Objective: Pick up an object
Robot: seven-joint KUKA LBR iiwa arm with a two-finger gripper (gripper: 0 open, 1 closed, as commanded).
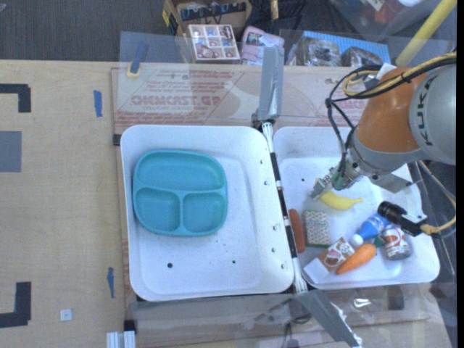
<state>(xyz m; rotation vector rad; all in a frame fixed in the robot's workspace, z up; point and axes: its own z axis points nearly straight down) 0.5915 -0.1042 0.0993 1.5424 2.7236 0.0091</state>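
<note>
My gripper [328,187] hangs low in the right bin [290,145], near its middle, below the arm's orange band. A yellow banana [341,201] lies just right of and below the gripper tip, touching or nearly touching it. Nothing is visibly held. Further down the right bin lie a beige square sponge [316,228], a red-brown sausage [296,230] along the left wall, a small printed carton [336,253], an orange carrot [357,259], a blue bottle [369,228] and a small can [396,243].
The left bin [246,267] holds a teal divided plate [180,192]. A grey divider [271,85] stands behind the gap between the bins. Boxes and packets clutter the bench's far edge.
</note>
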